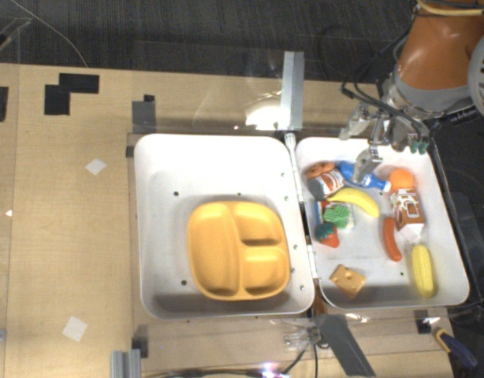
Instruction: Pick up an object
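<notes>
Several toy foods crowded in the right bin: banana near the centre, long axis running upper left to lower right, tips curling down; blue bottle just above it, touching or nearly so, long axis roughly left to right; red-and-white can to the left, green piece below, orange fruit and small carton to the right, sausage and corn cob both near upright along the right side, cheese wedge at the front. Gripper poised over the bottle's rear end, apparently with nothing between the fingers; degree of opening impossible to tell, tips blurred against the clutter. Likely failures: a finger landing on a neighbour because of tight packing; a round body rolling or slipping from a closure across its long axis off-centre. Left bin alongside, bearing a yellow divided tray.
</notes>
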Robot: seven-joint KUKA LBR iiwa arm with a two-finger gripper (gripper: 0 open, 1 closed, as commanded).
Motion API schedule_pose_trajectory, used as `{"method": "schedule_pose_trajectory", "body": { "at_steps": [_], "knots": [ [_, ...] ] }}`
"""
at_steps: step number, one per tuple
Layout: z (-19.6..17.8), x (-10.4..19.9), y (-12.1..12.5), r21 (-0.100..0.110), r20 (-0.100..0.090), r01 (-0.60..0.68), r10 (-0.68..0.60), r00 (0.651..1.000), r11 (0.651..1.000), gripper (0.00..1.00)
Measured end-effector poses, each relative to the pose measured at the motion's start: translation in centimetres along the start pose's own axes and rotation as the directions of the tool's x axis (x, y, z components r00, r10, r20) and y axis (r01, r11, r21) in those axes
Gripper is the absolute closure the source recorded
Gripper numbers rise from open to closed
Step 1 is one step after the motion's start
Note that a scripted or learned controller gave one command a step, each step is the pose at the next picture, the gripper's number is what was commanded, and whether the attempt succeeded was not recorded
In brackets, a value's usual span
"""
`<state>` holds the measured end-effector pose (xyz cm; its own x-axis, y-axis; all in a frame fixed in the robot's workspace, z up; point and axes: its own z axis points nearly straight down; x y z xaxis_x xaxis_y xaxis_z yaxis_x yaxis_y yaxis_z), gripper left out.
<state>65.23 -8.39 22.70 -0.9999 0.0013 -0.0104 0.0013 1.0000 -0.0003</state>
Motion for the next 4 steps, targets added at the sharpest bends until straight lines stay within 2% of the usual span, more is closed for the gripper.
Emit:
{"method": "schedule_pose_trajectory", "body": {
  "at_steps": [1,2,3,4],
  "knots": [
    [4.1,2.3,1.7,-0.001,-0.003,-0.113,0.113,0.994,0.994,0.0],
    [12.7,-0.7,0.1,0.001,-0.002,-0.38,0.38,0.925,0.925,0.0],
    [13.8,-0.8,-0.3,0.003,-0.017,-0.432,0.432,0.902,0.902,0.0],
    [12.2,-1.5,-0.2,-0.006,0.011,-0.427,0.427,0.904,0.904,1.0]
  ]
}}
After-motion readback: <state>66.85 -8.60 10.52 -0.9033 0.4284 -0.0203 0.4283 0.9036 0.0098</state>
